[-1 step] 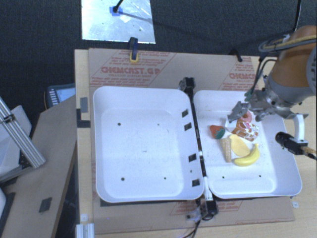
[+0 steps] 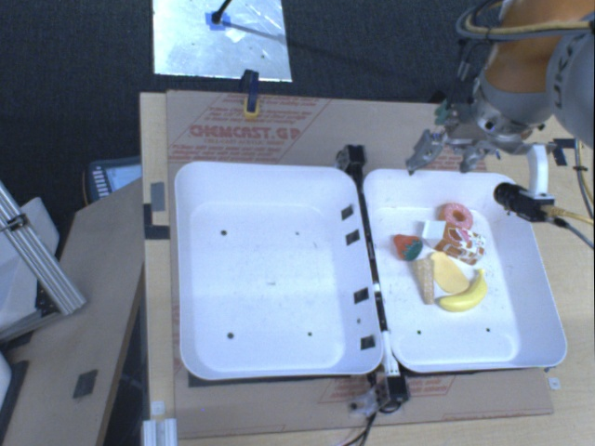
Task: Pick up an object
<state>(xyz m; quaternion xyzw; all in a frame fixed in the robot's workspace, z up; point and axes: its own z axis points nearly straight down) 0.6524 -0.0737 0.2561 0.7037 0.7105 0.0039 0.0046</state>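
Toy food pile (image 2: pixel 448 256) overlapping, right bin (image 2: pixel 530 342) | end effector (image 2: pixel 446 151) fingers apart, empty

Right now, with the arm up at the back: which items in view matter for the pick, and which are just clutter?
Relevant:
- gripper, above the right bin's far edge
- right bin
- banana
- pink donut
- cone-shaped piece
- red and green piece

Lying about:
- left bin
- foil sheet
- yellow clamp
- aluminium rail
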